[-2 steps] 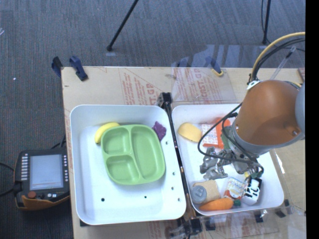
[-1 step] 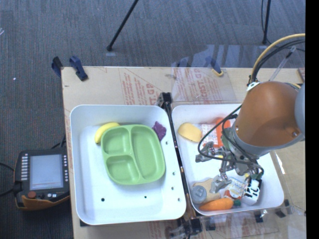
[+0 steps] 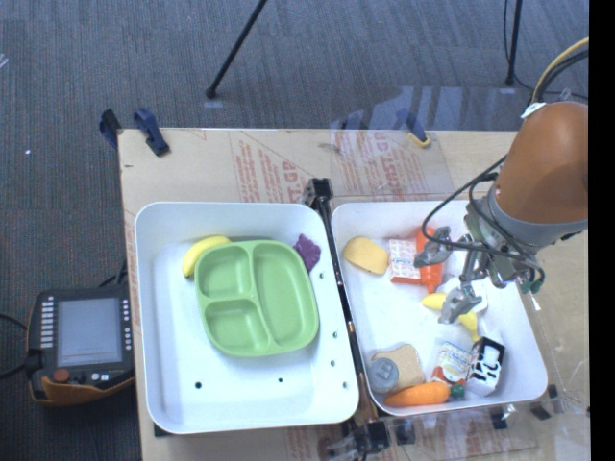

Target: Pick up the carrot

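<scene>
The carrot [image 3: 418,395] is orange with a green tip at its right end. It lies flat along the front wall of the right bin [image 3: 384,315]. My gripper [image 3: 448,279] hangs over the right middle of that bin, well behind the carrot and apart from it. Its fingers [image 3: 459,305] stand open, with nothing held between them. Below them lie an orange-red packet [image 3: 430,271] and a small yellow piece [image 3: 436,302]. The arm's orange band [image 3: 548,166] covers the bin's far right corner.
Beside the carrot are a bread slice [image 3: 402,363], a grey round thing [image 3: 383,374], a small carton [image 3: 452,361] and a black-and-white item [image 3: 487,363]. A yellow wedge [image 3: 366,254] lies at the back left. The left bin holds a green divided plate [image 3: 258,296], a banana [image 3: 204,253] and a purple item [image 3: 307,251].
</scene>
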`<act>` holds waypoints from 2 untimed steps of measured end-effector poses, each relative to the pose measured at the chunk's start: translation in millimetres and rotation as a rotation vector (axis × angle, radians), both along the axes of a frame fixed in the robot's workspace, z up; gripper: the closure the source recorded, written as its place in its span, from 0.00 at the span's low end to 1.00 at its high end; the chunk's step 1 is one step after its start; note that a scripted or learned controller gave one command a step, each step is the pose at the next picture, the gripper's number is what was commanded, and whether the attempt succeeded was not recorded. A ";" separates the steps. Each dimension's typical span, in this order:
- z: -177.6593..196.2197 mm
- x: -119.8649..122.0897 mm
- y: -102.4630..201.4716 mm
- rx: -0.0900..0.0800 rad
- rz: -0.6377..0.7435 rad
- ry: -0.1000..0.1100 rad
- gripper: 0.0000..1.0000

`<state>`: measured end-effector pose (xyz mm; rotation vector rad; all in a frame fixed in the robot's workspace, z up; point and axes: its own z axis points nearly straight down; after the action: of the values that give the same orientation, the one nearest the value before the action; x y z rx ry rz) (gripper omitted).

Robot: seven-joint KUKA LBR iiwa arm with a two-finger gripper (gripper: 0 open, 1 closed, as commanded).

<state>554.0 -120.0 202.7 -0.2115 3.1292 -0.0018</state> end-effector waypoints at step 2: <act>-115.0 33.5 -7.0 0.003 0.243 0.003 0.00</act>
<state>587.5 -127.0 87.8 -0.5894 3.0837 0.0037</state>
